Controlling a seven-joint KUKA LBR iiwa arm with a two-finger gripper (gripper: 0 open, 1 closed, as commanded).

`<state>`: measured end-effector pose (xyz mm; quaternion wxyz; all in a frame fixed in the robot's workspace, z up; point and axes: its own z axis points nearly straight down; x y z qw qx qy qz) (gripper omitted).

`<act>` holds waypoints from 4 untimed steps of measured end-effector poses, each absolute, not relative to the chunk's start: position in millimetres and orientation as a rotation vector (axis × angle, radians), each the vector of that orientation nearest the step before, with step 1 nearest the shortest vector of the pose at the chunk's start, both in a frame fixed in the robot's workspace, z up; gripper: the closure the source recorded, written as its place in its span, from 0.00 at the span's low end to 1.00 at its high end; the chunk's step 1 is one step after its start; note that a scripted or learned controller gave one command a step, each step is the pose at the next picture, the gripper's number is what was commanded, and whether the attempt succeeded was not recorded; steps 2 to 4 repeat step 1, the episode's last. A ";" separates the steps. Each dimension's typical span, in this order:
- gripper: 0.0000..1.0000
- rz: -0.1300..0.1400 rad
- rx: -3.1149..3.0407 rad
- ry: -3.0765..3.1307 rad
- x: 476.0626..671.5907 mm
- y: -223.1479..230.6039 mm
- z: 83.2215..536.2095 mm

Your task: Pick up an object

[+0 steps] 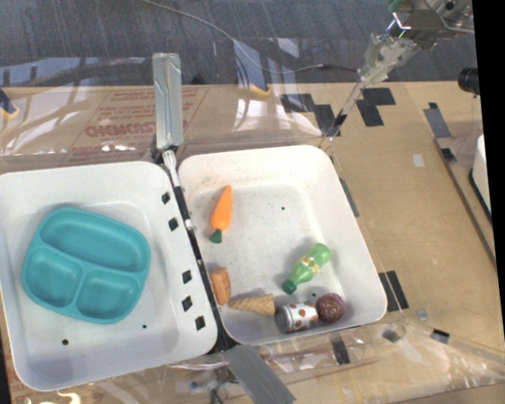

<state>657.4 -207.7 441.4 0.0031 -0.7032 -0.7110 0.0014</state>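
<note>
The right bin (340, 188) holds several small items. An orange carrot (221, 210) lies at its upper left and a green bottle (308, 267) at the lower right. Along the near wall sit a brown block (220, 285), a waffle cone (254, 305), a small can (296, 316) and a dark red ball (330, 306). My gripper (336, 124) hangs over the bin's far right corner, outside the rim and well away from every item. It slants down from the upper right, and nothing is seen in it.
A teal divided plate (85, 264) lies in the left bin (18, 352). A grey taped strip (168, 98) stands at the back between the bins. Black tape marks (377, 109) dot the cardboard bench to the right.
</note>
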 end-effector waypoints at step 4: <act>1.00 0.004 -2.205 -2.229 657.3 -207.7 441.4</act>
